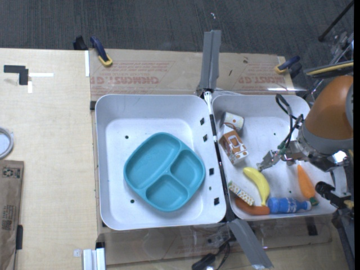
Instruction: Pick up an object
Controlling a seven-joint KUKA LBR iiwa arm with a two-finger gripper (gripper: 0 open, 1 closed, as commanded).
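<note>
One banana (257,184) lies just below gripper (269,161).

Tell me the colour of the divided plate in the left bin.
Light blue. The divided plate shows clearly in the camera view, lying in the left bin.

The left bin (107,151) is taken up across its middle by a blue divided plate (164,171), leaving bare floor along its far wall and far-left corner. In the right bin (259,103), a banana (257,184), a carrot (305,183), a bottle (288,206), a small carton (234,146) and a white cup (233,121) crowd the near edge and left side. Its far-right stretch lies open, though the arm (332,117) overhangs the right wall.
</note>
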